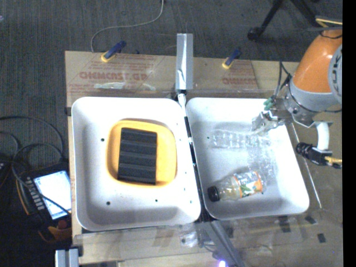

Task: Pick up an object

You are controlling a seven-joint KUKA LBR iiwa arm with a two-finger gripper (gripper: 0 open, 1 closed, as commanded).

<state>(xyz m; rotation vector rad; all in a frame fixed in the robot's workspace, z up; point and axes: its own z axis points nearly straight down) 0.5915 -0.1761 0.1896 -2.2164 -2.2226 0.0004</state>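
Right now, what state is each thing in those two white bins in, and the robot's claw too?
Yellow tray with black ribbed pad: lying flat in the left white bin.
Clear plastic bottle with black cap and orange label: on its side, capped, in the right white bin.
Clear crumpled plastic bottle: lying on its side.
Gripper: low over the right bin's far corner.

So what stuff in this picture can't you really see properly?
- End effector: in the camera view it is small and blurred against the white bin, so whether it grips anything is unclear.
- Clear plastic item: see-through, its outline fades into the bin floor.
- Bottle: label print too small to read.
- Arm: cut off by the right edge.
- Yellow tray: its middle is hidden under the black slatted block.
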